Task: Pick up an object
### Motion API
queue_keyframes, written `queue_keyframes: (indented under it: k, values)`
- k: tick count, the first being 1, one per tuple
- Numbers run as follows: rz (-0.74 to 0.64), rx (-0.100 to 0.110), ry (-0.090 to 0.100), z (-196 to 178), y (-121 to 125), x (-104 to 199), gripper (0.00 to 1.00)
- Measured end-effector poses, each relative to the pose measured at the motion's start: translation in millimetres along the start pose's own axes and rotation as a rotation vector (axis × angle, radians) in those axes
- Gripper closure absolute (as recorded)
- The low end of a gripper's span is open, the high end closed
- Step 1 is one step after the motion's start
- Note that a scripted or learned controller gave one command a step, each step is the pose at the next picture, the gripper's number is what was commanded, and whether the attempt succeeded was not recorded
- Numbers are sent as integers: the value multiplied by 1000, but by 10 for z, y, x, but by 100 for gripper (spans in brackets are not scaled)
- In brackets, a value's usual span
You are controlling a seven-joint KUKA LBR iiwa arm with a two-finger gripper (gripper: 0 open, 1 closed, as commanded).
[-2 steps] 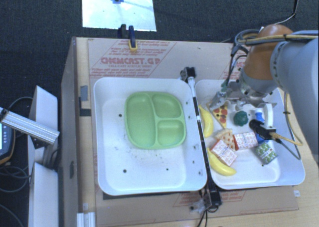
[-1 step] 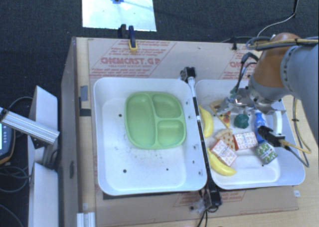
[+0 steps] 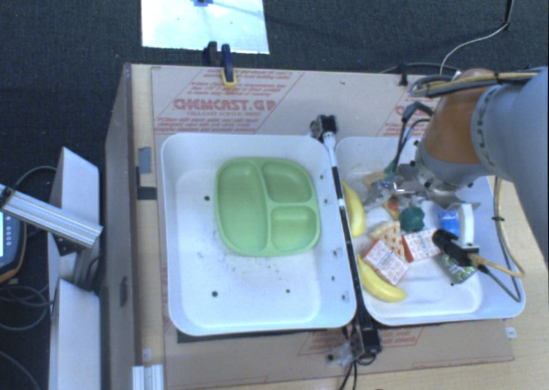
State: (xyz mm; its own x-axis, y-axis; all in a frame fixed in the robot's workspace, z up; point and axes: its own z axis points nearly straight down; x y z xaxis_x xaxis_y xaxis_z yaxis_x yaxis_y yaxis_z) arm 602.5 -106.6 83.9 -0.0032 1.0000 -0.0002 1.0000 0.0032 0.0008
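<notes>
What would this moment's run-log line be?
arm: over right bin | gripper: low among toys, grasp unclear | bananas: in right bin | green tray: in left bin

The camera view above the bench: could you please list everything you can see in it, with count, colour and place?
Shallow white plastic bins: two, side by side on the bench.
Pale green divided plate: one, in the left bin.
Yellow bananas: two, left side of the right bin, one by the divider, one nearer the front.
Red-and-white printed cards: two, middle of the right bin.
Small dark green round object: one, right bin, beside the gripper.
Blue-and-white item: one, right side of the right bin; too small to identify.
Grey arm with orange band: one, reaching in from the right.
Gripper: one, low over the right bin.
</notes>
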Motion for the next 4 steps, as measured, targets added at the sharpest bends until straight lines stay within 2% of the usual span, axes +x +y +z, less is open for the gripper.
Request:
queue_keyframes:
  k: [2, 3, 4]
  values:
    - [0, -1, 0, -3, 229, -150, 0]
    - [1, 1, 0, 2, 159, -159, 0]
    - [0, -2, 0, -5, 370, -264, 0]
